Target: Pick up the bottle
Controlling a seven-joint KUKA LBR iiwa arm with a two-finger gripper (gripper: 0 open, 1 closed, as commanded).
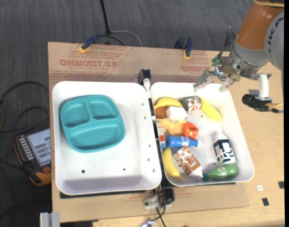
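The right bin (pixel 244 141) holds a blue bottle (pixel 182 142) lying on its side near the middle. A small black-and-white bottle (pixel 223 152) lies toward the right wall. A clear bottle with an orange cap (pixel 193 128) rests between them. My gripper (pixel 214 83) hangs over the bin's far rim, above and behind the pile, apart from all the bottles. Its two fingers are spread open with nothing between them.
Around the bottles lie yellow bananas (pixel 165 102), a can (pixel 191 102), a brown-and-white carton (pixel 188 161) and a green item (pixel 221 172). The left bin (pixel 64 174) bears a teal divided plate (pixel 92 122). Clamps (pixel 187 48) hold the cardboard at the back.
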